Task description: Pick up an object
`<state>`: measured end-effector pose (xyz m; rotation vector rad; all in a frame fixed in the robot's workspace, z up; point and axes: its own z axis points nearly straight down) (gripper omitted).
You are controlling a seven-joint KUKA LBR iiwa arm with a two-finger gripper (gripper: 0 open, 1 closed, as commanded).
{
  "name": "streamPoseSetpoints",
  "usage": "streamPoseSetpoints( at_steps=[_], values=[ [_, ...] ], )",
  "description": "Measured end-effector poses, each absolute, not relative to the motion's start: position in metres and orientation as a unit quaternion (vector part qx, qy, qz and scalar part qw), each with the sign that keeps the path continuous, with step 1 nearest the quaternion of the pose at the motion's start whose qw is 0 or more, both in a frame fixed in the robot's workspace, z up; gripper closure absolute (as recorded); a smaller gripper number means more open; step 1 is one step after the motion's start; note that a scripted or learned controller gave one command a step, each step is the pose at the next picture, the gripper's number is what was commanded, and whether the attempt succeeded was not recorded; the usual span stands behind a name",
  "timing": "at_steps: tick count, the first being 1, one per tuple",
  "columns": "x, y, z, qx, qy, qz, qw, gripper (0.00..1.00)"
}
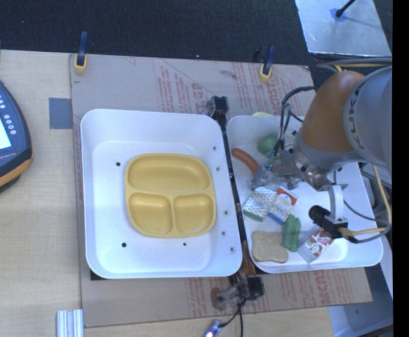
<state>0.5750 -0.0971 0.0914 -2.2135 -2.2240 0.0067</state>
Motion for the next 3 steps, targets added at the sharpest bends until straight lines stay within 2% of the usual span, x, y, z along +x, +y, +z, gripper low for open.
streamPoseSetpoints(
  at_steps=[1,2,3],
  values=[
    [0.6202,-0.0963,0.1052,-0.706,-0.708,0.0008,0.001,0.00],
    [0.6199,-0.0974,0.1151,-0.706,-0.709,0.0017,0.002,1.00],
    [0.6198,-0.0973,0.1150,-0.706,-0.709,0.0019,0.002,0.00]
  ],
)
